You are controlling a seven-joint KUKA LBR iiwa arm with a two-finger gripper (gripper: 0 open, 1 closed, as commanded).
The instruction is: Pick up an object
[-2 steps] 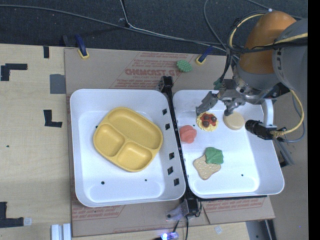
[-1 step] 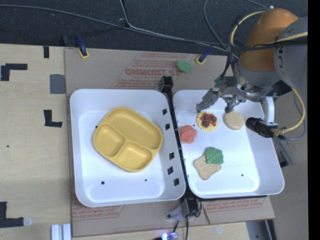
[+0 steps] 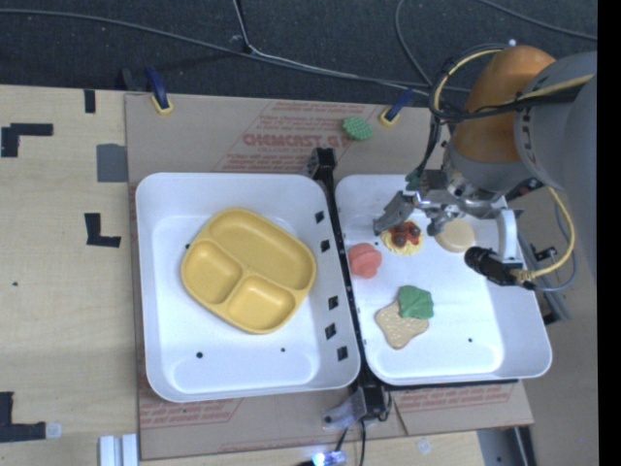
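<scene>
Claw (image 3: 406,219) is poised low over the small round yellow-and-red toy pizza (image 3: 403,238); whether its fingers are apart cannot be told. Just beside lie a pale round biscuit (image 3: 455,235) and a pink lump (image 3: 365,259), so a crowded, glancing grasp is risked.

— What is under the bins?
— A brown cardboard sheet (image 3: 262,144) on a pale wooden bench (image 3: 58,289).
— And at twelve o'clock?
— Dark carpet floor (image 3: 116,8) with thin cables (image 3: 291,61) lying across it.
</scene>
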